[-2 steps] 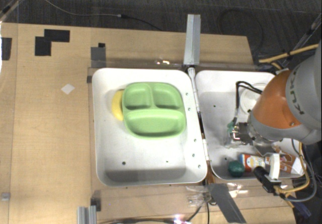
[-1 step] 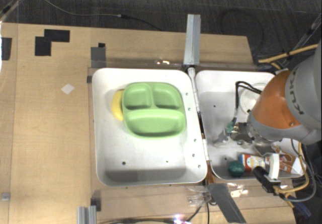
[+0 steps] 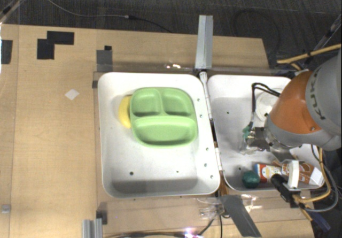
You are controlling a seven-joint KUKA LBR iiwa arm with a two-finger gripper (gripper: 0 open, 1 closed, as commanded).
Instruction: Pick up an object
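Our gripper [image 3: 250, 136] hung mid-right over the right bin [image 3: 231, 124]; finger state unclear. We should descend squarely onto the teal ball [image 3: 250, 179].

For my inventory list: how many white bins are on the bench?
2. The left bin holds a green tray; the right bin lies beside it, under the arm.

Both bins white: left bin [image 3: 115, 178], right bin [image 3: 230, 124]. Divided tray [image 3: 162, 116] light green, yellow object [image 3: 124, 112] poking out at its left edge. Right bin: dark green round item [image 3: 250, 179], brown bottle [image 3: 283, 171] with white label. Arm [image 3: 299, 111] grey, orange band. Bench [image 3: 48, 140] tan wood, black squares.
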